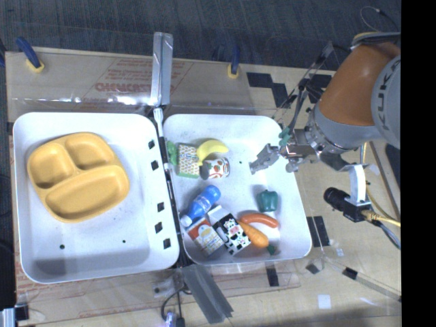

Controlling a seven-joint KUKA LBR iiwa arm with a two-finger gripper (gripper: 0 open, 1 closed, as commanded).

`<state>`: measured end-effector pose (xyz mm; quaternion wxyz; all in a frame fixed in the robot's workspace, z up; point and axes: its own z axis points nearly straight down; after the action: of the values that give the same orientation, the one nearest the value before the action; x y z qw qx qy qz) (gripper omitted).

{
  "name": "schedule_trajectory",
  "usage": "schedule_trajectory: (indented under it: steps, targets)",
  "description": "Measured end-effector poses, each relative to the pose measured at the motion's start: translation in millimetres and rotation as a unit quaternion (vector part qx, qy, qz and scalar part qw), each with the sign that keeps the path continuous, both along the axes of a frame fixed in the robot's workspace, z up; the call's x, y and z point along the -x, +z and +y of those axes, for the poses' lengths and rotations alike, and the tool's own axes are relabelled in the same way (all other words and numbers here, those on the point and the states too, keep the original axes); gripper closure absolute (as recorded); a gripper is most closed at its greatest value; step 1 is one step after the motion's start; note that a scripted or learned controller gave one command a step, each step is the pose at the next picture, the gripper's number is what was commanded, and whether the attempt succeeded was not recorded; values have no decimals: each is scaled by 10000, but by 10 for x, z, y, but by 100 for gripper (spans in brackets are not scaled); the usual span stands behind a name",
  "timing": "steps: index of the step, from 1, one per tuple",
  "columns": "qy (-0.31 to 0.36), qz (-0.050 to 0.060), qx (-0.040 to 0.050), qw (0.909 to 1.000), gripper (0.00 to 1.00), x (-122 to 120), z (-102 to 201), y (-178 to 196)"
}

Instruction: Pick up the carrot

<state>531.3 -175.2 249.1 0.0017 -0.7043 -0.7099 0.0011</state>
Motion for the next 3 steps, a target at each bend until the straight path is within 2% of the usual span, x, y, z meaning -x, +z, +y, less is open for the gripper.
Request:
schedule_trajectory:
  steps: [1,2,3]
  targets:
    - [2217,-9,-6,9751,0,451,-357,-609]
    - [1792,-26,8,9838,0,540,-361,196]
    - [3673,-9,-13,9301,0,545,-65,-908]
